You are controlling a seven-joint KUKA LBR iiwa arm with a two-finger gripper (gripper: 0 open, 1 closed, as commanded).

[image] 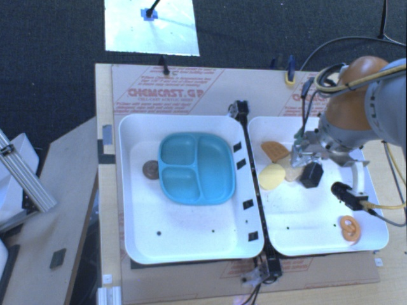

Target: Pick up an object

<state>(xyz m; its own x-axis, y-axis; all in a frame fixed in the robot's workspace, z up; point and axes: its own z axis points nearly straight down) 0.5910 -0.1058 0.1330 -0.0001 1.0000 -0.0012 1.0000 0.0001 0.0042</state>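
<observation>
Camera view: two shallow white bins side by side on a bench, with the arm reaching in from the right.
Orange ring [348,228]: pretzel-shaped and nearest, at the front right corner of the right bin [318,243].
Black block [310,175]: mid-bin, just below the gripper and well apart from the ring.
Yellow round object [272,176]: by the divider, left of the block.
Gripper [303,156]: low over the right bin, above the block; released or clenched, cannot tell.
Tan wedge [275,150]: just behind the yellow object.
Left bin [146,234]: holds a blue divided plate [194,168], with a small brown disc [151,169] just beside its left edge.
Printed cardboard sheet [172,88]: farthest, under both bins.
</observation>
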